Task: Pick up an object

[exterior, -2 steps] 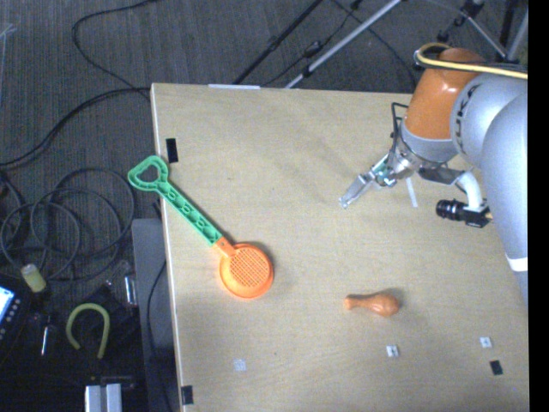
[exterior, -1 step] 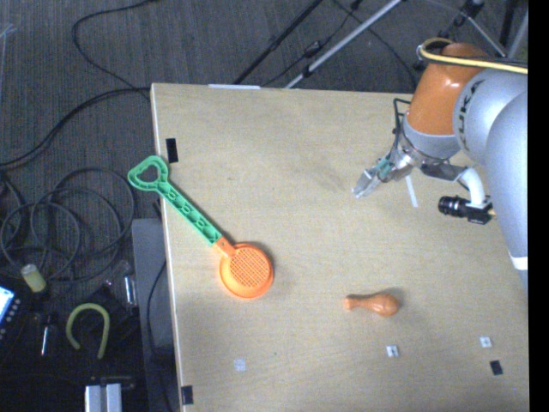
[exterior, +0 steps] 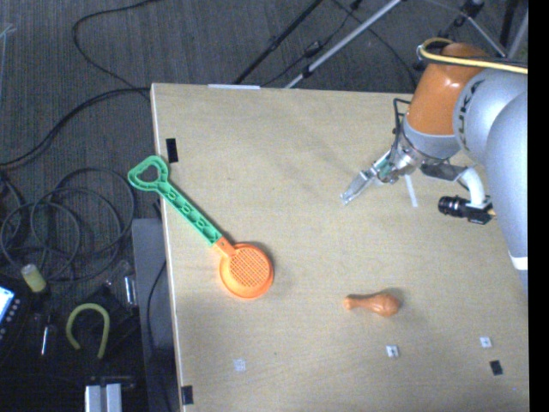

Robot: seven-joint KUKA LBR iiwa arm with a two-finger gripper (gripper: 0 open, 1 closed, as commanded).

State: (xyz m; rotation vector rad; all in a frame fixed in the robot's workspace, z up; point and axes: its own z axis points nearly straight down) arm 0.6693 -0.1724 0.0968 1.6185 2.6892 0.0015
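The two-finger gripper [exterior: 356,187] hangs over bare tan board, pointing down and to the left; its slim fingers look nearly together with nothing between them, though the tips are small and hard to read. Below the jaws and slightly to their right, well apart, lies a small orange gourd-shaped plastic toy [exterior: 374,303] on its side, narrow neck to the left. Further off, to the jaws' lower left, lies an orange round mesh strainer with a long green plastic handle [exterior: 206,230]. The gourd looks the nearer choice: the jaws should spread, centre over its thicker bulb, and close across the short width, not along its length.
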